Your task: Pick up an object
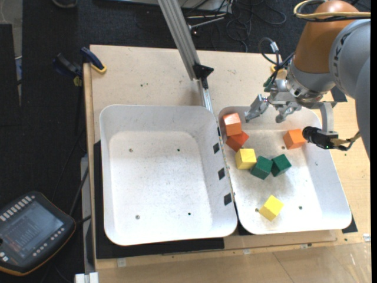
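Two bins sat side by side on the bench: the left bin and the right bin. In the right bin, two blocks lay touching near its back left corner, one before the other. Just before them sat another block, with a pair of blocks to its right, apparently touching. A lone block lay nearer the front, another toward the back right. The gripper hung over the bin's back edge

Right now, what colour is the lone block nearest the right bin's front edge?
Yellow block, clearest in the camera view.
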Available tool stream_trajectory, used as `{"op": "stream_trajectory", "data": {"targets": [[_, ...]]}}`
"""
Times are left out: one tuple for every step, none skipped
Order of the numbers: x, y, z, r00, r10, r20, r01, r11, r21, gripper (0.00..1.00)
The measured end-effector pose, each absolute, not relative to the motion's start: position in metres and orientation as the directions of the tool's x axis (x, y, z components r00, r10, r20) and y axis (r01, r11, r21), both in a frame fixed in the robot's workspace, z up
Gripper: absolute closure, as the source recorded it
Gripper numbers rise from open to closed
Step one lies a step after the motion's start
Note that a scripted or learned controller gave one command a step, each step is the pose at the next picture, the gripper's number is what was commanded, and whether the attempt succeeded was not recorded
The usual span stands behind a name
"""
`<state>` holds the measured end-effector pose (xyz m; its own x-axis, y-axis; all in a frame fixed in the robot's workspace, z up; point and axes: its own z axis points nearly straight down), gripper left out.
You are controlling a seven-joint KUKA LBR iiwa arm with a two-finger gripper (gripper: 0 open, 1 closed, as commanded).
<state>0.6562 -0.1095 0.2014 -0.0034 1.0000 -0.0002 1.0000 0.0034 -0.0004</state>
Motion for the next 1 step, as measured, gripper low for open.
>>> {"op": "stream_trajectory", "data": {"targets": [[0.6562,-0.1095,0.2014,-0.004,1.000,0.000,1.000,0.004,-0.001,0.00]]}}
